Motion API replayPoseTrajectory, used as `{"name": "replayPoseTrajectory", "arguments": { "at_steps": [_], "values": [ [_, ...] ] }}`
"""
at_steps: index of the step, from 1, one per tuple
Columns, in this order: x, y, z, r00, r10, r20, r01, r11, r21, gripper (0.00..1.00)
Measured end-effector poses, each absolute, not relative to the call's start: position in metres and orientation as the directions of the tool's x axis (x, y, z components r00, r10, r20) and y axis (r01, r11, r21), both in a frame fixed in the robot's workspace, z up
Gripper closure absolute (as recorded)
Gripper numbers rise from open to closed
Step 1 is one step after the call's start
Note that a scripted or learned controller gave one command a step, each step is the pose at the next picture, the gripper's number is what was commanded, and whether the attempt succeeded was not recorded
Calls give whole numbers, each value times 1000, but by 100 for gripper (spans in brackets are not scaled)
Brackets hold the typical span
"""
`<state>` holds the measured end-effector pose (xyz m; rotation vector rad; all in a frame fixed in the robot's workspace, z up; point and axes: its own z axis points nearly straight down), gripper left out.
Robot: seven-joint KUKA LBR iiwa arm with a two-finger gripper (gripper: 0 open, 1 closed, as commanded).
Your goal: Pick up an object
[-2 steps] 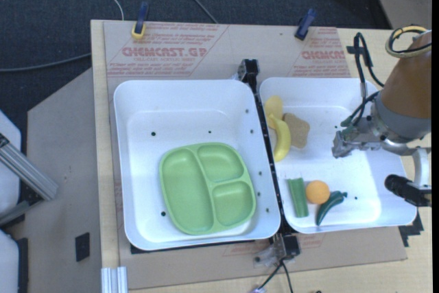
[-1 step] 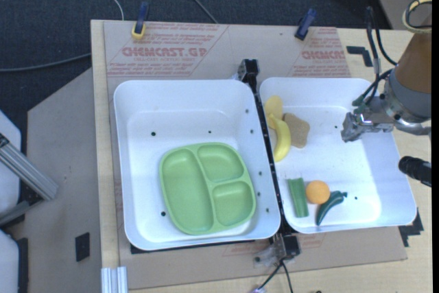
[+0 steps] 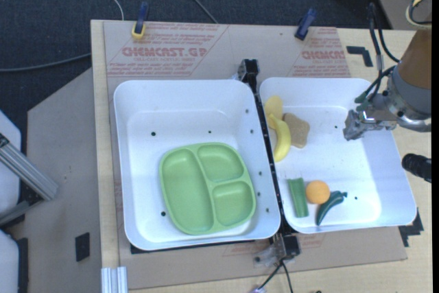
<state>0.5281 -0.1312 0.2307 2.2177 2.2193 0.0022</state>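
Note:
In the right bin (image 3: pixel 370 168) lie a yellow banana (image 3: pixel 279 131) along the left wall, a tan bread-like piece (image 3: pixel 297 131) beside it, a green stick (image 3: pixel 298 197), an orange ball (image 3: pixel 317 192) and a dark green pepper (image 3: pixel 330 206) near the front. My gripper (image 3: pixel 358 124) hangs above the right bin's upper right part, well to the right of the bread piece, with nothing seen in it.
The left bin (image 3: pixel 137 113) holds a light green divided plate (image 3: pixel 206 187). Black clamps (image 3: pixel 248 69) join the bins at the back and front. Blue and yellow clips (image 3: pixel 140 18) sit on the board's rear edge. Cables run at the right.

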Motion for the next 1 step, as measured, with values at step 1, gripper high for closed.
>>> {"name": "replayPoseTrajectory", "arguments": {
  "at_steps": [1],
  "values": [
    [545, -76, 222, -6, 1000, 0, 1000, 6, 2, 100]
  ]
}}
